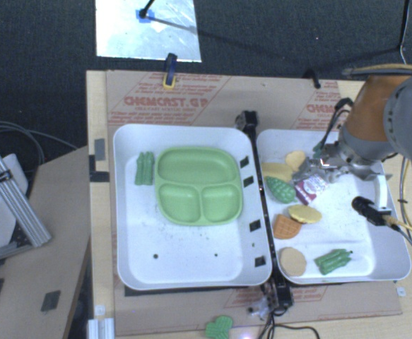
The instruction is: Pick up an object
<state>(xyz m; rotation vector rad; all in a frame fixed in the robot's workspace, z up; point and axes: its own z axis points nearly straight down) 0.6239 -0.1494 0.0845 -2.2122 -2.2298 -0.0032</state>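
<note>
- The grey arm (396, 119) with its orange band reaches in over the far right corner of the right bin (401, 258).
- The gripper (319, 164) sits low in the far half of that bin, towards its left side. Whether it is apart or together cannot be told from this slant.
- A crumpled purple-and-white packet (310, 187) lies just on the near side of the gripper, possibly touching it. Nothing can be seen clamped in the gripper.
- Two pale yellow pieces (276, 171) lie just left of the gripper, close to the bin's left wall.
- A green speckled piece (280, 190) lies beside the packet, on its left.
- Nearer the front, a yellow oval (304, 215) overlaps an orange waffle (287, 227).
- A tan round biscuit (292, 261) sits in the near left corner of the right bin, with a green toy vegetable (333, 260) just to its right.
- The left bin (131, 249) holds a green divided plate (197, 186) at its middle.
- A small green bundle (144, 168), like asparagus, lies by that bin's left wall, apart from the plate.
- Both bins rest side by side on the bench (191, 94), their inner walls touching.
</note>
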